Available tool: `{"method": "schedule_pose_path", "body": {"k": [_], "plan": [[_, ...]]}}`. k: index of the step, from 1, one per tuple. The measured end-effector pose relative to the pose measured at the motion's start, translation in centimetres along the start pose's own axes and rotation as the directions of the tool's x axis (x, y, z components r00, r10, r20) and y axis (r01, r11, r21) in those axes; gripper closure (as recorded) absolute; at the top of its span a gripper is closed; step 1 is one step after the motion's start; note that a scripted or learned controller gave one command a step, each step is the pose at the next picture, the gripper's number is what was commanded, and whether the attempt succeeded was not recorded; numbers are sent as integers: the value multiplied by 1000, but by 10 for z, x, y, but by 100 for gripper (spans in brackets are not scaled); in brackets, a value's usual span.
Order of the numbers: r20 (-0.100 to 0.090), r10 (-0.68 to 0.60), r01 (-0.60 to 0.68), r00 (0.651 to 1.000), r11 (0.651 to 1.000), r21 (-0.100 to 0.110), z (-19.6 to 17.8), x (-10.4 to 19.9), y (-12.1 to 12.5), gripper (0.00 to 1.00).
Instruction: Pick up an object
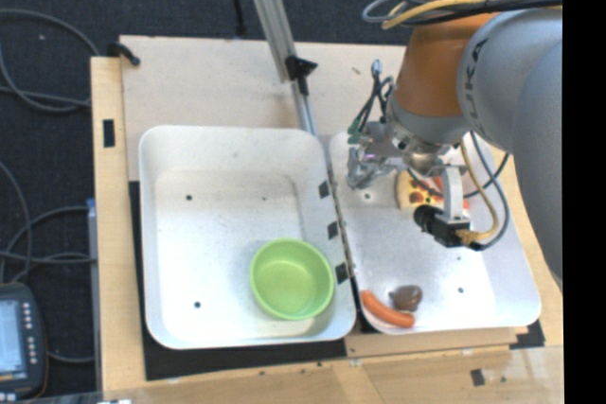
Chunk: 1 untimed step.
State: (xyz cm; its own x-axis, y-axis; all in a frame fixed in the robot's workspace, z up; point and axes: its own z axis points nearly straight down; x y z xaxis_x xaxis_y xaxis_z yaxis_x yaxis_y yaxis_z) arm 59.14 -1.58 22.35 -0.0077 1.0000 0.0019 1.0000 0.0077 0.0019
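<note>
Two white bins sit side by side on the table (218, 80). The left bin (189, 166) has a lime-green bowl (292, 277) standing upright near its front right corner. In the right bin (492, 289), close to the front left corner, lie an orange carrot-shaped piece (386, 309) and a small brownish-grey lump (407, 297), almost touching each other. Further back in that bin, partly hidden under the arm, there is a small yellow-and-red object (417, 194); I can't make out what it is. The arm hangs over the back of the right bin, and its gripper (365, 167) is down near the bin's back left corner, beside the wall between the bins. Whether it is spread or clenched I cannot tell from here, and nothing is visibly caught in it.
</note>
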Motion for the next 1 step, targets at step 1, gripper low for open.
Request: {"method": "schedule_pose_path", "body": {"k": [1], "plan": [[0, -1, 1, 1000, 1000, -1, -16, 49, 17, 100]]}}
